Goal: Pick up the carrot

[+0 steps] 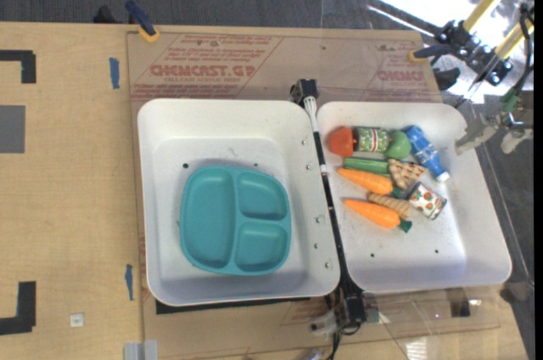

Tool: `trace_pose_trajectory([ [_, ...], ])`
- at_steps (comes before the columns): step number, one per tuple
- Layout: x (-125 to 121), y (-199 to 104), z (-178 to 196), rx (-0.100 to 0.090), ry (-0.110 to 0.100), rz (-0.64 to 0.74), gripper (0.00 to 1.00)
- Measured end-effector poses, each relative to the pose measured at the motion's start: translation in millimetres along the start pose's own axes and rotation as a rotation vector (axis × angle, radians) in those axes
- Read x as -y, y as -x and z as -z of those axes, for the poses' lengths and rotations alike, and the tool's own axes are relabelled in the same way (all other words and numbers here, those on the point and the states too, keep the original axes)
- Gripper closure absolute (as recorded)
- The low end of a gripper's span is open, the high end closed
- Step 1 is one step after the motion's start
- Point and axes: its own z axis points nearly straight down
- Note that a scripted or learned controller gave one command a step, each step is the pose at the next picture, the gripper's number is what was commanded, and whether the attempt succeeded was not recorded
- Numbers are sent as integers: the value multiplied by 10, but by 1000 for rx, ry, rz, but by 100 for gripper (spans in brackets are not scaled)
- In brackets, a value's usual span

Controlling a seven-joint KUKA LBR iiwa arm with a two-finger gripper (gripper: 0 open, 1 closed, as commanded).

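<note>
Carrot: I'm seeing two in the right bin (488, 252). upper carrot (366, 178) is lying just left of centre, tip pointing left, green end right. lower carrot (374, 213) is sitting just below it, tip left, green stub at the right end.
Neighbours: a waffle-patterned piece (406, 173) is touching the upper carrot's right end; a small can (425, 201) is lying just beside the lower carrot's stub. A tan ridged piece (389, 202) is wedged between the two carrots.
Back row: I'm reading an orange-capped green bottle (365, 139) lying on its side, a green item (399, 144) next to it, then a blue bottle (425, 151) angled toward the right.
Left bin (161, 137): it's holding a teal divided plate (236, 219), three compartments, lying flat.
Gripper (490, 132): I'm making out something at the right edge, over the right bin's far right rim, well apart from both carrots. Too washed out by glare; I cannot tell how wide the claw is standing or whether it's gripping anything.
Bench: both bins are sitting side by side on a cardboard sheet (212, 61).
</note>
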Motion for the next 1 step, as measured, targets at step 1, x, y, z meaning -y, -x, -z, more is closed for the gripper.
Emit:
trace_pose_trajectory([
  [1, 72, -455, -1616, -5, -6, 350, 0],
])
